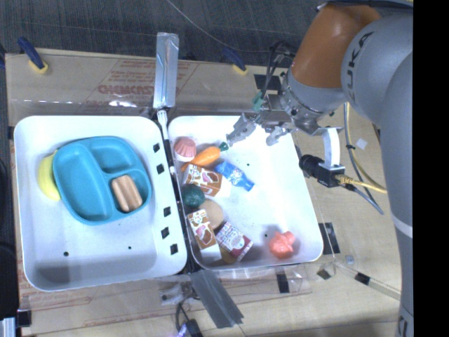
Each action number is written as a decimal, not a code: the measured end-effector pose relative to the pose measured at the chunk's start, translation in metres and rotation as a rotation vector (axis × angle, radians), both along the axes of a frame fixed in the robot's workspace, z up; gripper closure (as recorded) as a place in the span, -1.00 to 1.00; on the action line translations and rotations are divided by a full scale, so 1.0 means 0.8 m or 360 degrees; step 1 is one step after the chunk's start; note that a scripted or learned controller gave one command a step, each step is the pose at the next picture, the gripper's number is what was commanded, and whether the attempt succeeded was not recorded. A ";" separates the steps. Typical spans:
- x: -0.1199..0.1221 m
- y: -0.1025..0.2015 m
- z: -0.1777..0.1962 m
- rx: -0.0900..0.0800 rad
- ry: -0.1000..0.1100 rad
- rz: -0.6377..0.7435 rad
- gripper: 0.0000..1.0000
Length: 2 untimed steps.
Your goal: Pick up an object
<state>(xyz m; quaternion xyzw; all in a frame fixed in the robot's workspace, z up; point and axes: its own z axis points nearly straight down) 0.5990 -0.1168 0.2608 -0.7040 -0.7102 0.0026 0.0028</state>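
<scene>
- Grey arm [382, 69], with its orange band [330, 44] above the wrist, looms largest, entering from the right and bending down over the right bin [298, 188].
- Its gripper [258, 130] hangs over the far edge of that bin; the two fingers [238, 130] are spread apart with nothing between them.
- Just below the fingertips lies an orange carrot [207, 156], with a pink-topped round item [184, 147] beside it against the bin's left wall.
- Near the carrot sits a blue packet [235, 176], and next to it a brown-and-white carton [203, 179].
- Further toward the near wall lie a dark green round item [193, 197], a tan rounded item [210, 211], and two more small cartons [203, 229] [233, 241].
- A red-pink toy [282, 243] rests alone in the near right corner, well apart from the gripper.
- Left bin [84, 258] holds a blue divided tray [88, 167] with a hot dog [126, 192] in one compartment; a yellow banana [47, 177] peeks from under the tray's left edge.
</scene>
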 end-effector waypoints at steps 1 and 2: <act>-0.073 -0.009 -0.163 -0.0001 0.0009 -0.0284 -1.00; 0.000 -0.042 -0.193 0.0002 -0.0052 -0.0362 -1.00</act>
